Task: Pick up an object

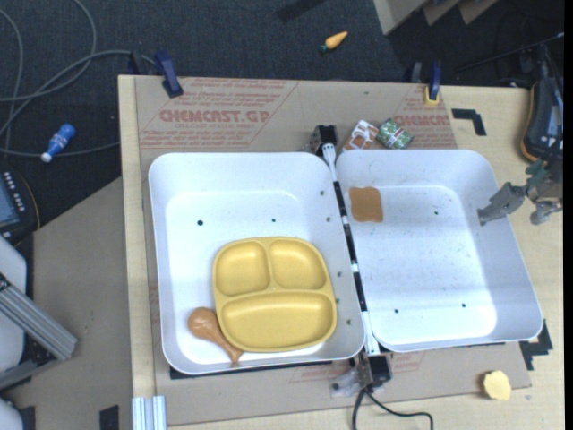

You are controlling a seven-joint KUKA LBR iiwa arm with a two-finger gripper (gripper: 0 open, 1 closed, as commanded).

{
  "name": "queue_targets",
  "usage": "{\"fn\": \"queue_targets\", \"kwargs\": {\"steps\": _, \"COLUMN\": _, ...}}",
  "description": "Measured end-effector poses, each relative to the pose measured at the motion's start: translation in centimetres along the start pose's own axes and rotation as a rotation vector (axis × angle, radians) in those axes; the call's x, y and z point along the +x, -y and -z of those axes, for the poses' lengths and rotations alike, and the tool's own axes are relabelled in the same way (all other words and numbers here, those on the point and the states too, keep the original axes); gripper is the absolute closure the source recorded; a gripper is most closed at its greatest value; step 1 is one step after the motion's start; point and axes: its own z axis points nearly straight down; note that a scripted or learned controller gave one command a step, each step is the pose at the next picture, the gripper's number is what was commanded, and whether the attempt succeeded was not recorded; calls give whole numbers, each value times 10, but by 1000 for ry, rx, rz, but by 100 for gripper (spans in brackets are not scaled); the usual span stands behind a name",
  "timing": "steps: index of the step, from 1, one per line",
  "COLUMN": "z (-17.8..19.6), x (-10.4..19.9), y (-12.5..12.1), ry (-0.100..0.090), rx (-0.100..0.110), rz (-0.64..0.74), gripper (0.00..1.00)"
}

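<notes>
Plate [273, 294], yellow, three-sectioned, low in left bin [179, 195], drumstick [210, 328] touching lower-left edge. Flat brown square [366, 204] at right bin's [466, 276] upper left, unobstructed. Jaws [519, 200] at right edge, spread, holding nothing.

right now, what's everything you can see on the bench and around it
bins: 2, white, side by side on the bench
plate: 1, yellow, three compartments, in the left bin
drumstick: 1, orange-brown, left bin, against the plate's lower left edge
toast: 1, brown, right bin, upper left part
packets: 2 or so, small, white-red and green, on the bench behind the right bin
yellow piece: 1, on the bench near the right bin's front right corner
clamps: 2, blue, on the bench's back edge
bottle: 1, blue and white, on the floor at left
carrot: 1, orange, on the floor behind the bench
gripper: 1, grey, over the right bin's right rim
</notes>
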Motion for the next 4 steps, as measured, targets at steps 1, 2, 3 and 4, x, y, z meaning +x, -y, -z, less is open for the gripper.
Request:
{"fn": "queue_targets", "kwargs": {"steps": 1, "z": -61, "x": 72, "y": -37, "ry": -5, "rx": 6, "rz": 8, "gripper": 0}}
{"fn": "queue_targets", "kwargs": {"steps": 2, "z": -194, "x": 93, "y": -80, "ry": -2, "rx": 4, "rz": 4, "gripper": 0}}
{"fn": "queue_targets", "kwargs": {"steps": 3, "z": -186, "x": 95, "y": -154, "ry": 2, "rx": -8, "rz": 4, "gripper": 0}}
{"fn": "queue_targets", "kwargs": {"steps": 4, "z": -186, "x": 101, "y": -139, "ry": -1, "rx": 2, "rz": 0, "gripper": 0}}
